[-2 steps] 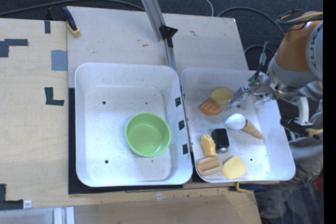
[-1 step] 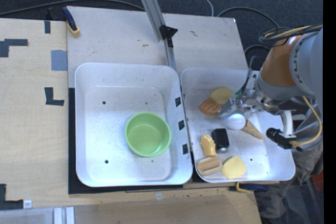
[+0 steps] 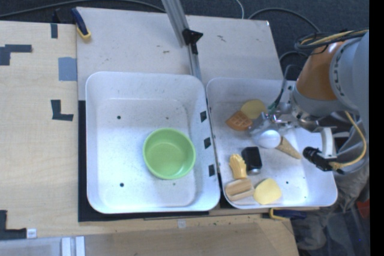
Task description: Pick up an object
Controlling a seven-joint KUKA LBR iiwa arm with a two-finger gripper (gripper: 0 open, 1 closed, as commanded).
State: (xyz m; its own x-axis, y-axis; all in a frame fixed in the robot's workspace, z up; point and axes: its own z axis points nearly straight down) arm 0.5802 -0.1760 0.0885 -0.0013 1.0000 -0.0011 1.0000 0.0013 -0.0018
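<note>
My gripper [image 3: 266,126] is low in the right bin [image 3: 312,192], reaching in from the right. It hovers between an orange waffle-like piece [image 3: 238,122] and a white rounded object [image 3: 269,140] that lies just below it. A yellow round item [image 3: 253,108] lies just above-left of the gripper. A tan cone [image 3: 290,149] points right from the white object. Nearer the front lie a black block [image 3: 252,159], a small yellow toy [image 3: 237,166], a bun-like piece [image 3: 239,189] and a yellow lemon shape [image 3: 267,192].
The left bin [image 3: 102,99] holds a green bowl [image 3: 169,153]. A slanted metal pole [image 3: 174,3] ends at the wall between the bins. The grey arm with its orange band [image 3: 318,78] and cables [image 3: 336,159] overhang the right bin's right side.
</note>
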